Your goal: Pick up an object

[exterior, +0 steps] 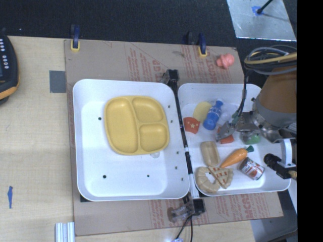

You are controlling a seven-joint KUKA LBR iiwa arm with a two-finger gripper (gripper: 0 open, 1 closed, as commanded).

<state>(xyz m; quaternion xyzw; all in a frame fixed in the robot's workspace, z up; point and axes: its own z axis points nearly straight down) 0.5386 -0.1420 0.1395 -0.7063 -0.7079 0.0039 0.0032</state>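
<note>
The right bin (190,92) holds several small items. A blue bottle (212,115) lies next to a yellow block (201,110), with a red cup (191,125) to their left. Lower down are a tan bread piece (209,153), an orange carrot (233,158), a small can (251,169), a waffle slice (222,176) and a doughnut (205,181). My gripper (226,131) hangs low in the bin's middle, just right of the blue bottle and right above a small red item (227,140). A green item (251,138) sits beneath the wrist.
The left bin (91,160) holds a yellow divided plate (136,124). A pink toy (225,60) lies on the cardboard behind the right bin. The arm's body (276,99) covers the right bin's far right side. A handheld device (7,67) rests at the bench's left edge.
</note>
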